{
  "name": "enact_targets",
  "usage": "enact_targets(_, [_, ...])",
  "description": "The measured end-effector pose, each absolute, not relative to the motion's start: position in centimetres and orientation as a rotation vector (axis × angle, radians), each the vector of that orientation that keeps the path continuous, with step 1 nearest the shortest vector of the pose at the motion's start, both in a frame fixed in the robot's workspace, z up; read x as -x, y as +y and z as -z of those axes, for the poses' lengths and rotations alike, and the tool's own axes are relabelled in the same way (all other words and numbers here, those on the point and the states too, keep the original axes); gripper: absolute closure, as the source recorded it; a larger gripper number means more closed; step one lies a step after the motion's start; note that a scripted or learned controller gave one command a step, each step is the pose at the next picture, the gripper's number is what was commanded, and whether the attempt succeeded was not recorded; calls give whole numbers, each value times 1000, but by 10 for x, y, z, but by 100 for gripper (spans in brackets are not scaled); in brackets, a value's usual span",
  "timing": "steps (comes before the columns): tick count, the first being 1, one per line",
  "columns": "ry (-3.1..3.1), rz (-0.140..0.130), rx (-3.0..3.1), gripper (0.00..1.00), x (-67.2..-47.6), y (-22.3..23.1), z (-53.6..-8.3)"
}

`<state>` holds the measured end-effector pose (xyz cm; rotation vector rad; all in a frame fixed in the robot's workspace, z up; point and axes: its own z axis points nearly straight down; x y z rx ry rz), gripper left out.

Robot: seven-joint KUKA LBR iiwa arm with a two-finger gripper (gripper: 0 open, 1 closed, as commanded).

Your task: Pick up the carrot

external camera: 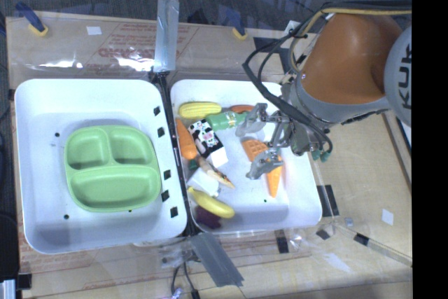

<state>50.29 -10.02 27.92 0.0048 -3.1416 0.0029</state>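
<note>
Your left bin carries a green tray with bare floor around it. In the right bin, food crowds the left wall; the carrot lies right of it on open floor. The gripper hangs spread, its lower finger touching the carrot's top.

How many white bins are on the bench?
2: the left bin holds a green tray; the right bin holds toy food, with the gripper inside it.

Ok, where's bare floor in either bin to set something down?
Left bin: bare strips around the green tray, widest along the far wall. Right bin: bare at the near right corner, past the carrot. Crowded along its left wall, corn to banana.
</note>
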Motion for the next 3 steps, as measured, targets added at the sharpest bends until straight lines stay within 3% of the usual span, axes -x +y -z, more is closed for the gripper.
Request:
enact_targets(1, [-3125,2,-273,0,-534,-168,-217])
enact_targets(2, [-3082,0,-614,0,-518,-189,-92])
enact_targets(3, [-3081,0,-631,100,-520,-186,-102])
